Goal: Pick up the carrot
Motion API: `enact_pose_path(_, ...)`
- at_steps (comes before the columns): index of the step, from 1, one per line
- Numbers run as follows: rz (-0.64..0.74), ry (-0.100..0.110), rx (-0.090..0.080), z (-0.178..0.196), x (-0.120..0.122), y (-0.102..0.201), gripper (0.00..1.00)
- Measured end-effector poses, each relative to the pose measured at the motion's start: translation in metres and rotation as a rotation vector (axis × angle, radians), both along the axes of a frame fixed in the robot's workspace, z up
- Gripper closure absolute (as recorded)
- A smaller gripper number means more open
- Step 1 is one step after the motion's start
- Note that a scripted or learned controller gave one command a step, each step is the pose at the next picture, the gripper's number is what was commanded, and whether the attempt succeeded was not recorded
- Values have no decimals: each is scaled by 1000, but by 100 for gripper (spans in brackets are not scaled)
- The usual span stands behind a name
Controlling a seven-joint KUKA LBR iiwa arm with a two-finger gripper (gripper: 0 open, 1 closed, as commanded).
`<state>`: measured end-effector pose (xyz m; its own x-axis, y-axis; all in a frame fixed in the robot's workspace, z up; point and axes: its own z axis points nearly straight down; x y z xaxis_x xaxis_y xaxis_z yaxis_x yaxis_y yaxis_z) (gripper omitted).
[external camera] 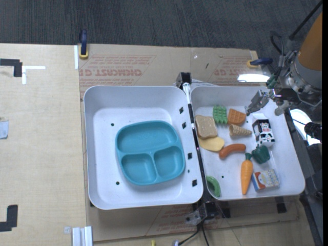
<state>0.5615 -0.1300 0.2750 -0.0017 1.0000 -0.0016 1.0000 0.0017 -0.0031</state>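
The carrot (246, 177) is orange with a green top and lies lengthwise near the front of the right bin (292, 152). It sits between a green pod (213, 186) and a small printed carton (266, 179). My gripper (267, 104) hovers over the back right part of that bin, well behind the carrot. It is open, and nothing sits between its fingers (254, 102).
The right bin also holds a bread slice (206, 126), a yellow chip (211, 144), a sausage (232, 150), a cone (239, 131), a green piece (220, 114), a cow-print carton (264, 131) and a dark green toy (260, 154) touching the carrot's top. A blue divided plate (149, 152) sits in the left bin (97, 137).
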Motion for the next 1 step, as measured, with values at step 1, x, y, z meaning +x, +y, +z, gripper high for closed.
enact_pose_path(1,85,-5,1,-160,-10,-31,0)
